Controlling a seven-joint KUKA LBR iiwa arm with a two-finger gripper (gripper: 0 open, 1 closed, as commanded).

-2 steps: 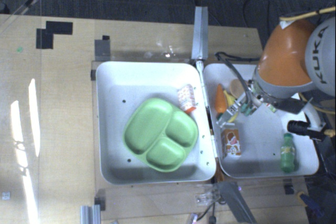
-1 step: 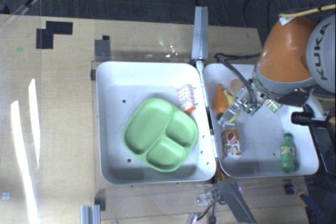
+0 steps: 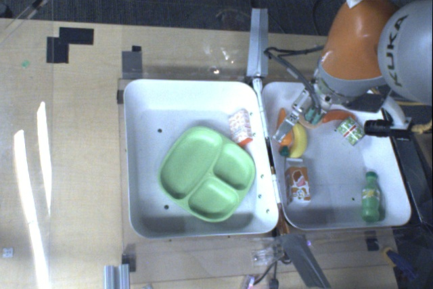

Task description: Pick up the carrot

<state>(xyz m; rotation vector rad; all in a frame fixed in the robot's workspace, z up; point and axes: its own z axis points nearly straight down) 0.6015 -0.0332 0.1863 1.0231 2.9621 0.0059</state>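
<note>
The left bin [image 3: 139, 166] carried a green plate [image 3: 206, 172] at its centre and a wrapped packet [image 3: 240, 126] toward its right edge. My gripper [image 3: 292, 125] hung over the right bin's [image 3: 338, 213] upper left corner; I cannot tell its opening. The carrot [image 3: 285, 126] lay there against the left wall, touching a banana [image 3: 298, 141]. A bottle [image 3: 370, 197] lay at the lower right corner.
</note>
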